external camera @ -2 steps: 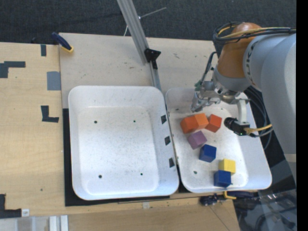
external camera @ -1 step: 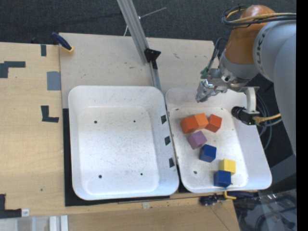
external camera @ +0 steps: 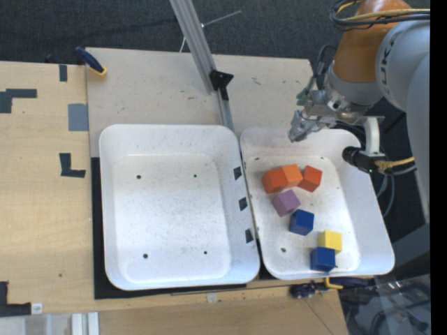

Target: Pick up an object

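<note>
Several small blocks lie in the right bin [external camera: 363, 208]: a large orange block [external camera: 281, 178], a smaller orange-red cube [external camera: 311, 178], a purple cube [external camera: 285, 202], a blue cube [external camera: 302, 222], a yellow cube [external camera: 330, 240] and another blue cube [external camera: 323, 258]. My gripper [external camera: 302, 130] hangs over the far edge of the right bin, above and behind the orange blocks, apart from all of them. Nothing shows between its fingers.
The left bin [external camera: 112, 187] sits beside the right one, with a slanted metal rail [external camera: 199, 44] rising behind the gap between them. A blue and yellow tool [external camera: 91, 61] lies at the far left of the bench. Wooden table surface extends left.
</note>
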Controlling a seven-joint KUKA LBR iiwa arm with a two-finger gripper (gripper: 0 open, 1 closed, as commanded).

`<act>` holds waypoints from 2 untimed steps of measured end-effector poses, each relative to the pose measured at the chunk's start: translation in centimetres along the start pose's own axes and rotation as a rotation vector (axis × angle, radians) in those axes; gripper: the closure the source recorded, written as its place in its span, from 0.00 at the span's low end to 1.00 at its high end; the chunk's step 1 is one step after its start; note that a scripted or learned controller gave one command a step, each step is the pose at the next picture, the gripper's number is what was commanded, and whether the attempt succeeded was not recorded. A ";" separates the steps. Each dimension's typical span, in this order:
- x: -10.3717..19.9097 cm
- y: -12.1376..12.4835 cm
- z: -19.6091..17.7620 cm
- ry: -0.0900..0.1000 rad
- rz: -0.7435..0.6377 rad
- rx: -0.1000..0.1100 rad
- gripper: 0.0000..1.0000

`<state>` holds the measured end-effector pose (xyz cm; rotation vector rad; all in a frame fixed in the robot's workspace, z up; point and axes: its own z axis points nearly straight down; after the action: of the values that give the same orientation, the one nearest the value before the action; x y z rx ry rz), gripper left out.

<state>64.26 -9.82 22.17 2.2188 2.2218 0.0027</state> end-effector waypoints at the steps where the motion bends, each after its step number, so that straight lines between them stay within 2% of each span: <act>1: 5.8 0.6 0.8 0.002 -0.005 0.004 1.00; 2: 11.5 1.3 -0.4 -0.001 0.000 0.004 1.00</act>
<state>65.54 1.68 22.57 2.2196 2.2237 -0.0027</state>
